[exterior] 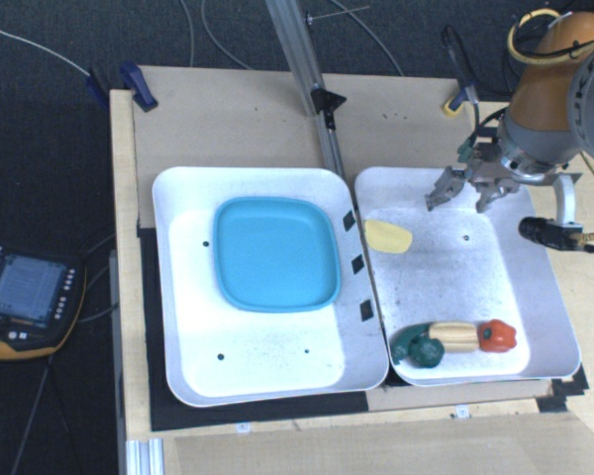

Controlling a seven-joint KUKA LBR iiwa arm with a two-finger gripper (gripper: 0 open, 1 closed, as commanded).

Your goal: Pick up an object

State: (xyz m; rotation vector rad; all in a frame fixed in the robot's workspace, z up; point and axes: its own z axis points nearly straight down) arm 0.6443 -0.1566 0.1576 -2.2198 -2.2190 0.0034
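From my remote station I saw the arm (pixel 559 77) reaching in from the right, its gripper (pixel 467 198) hanging over the far end of the right bin (pixel 535 295). The two fingers (pixel 442 194) were spread apart with nothing between them — an open, empty-handed pose above bare white floor.

The objects I could go for were all in that same bin. A pale yellow piece (pixel 388 237) lay against the bin's left wall, nearest to the gripper but apart from it. Along the near edge I counted three things in a row, touching or nearly so: a dark green item (pixel 418 348) on the left, a tan cylinder (pixel 453 336) in the middle, and a red piece (pixel 496 335) on the right. All of these sat well away from the fingers.

The left bin (pixel 178 364) held a blue tray (pixel 276 253), roughly centred — flat and square with rounded corners.

On the floor left of the bench I noted the control pendant (pixel 25 300).
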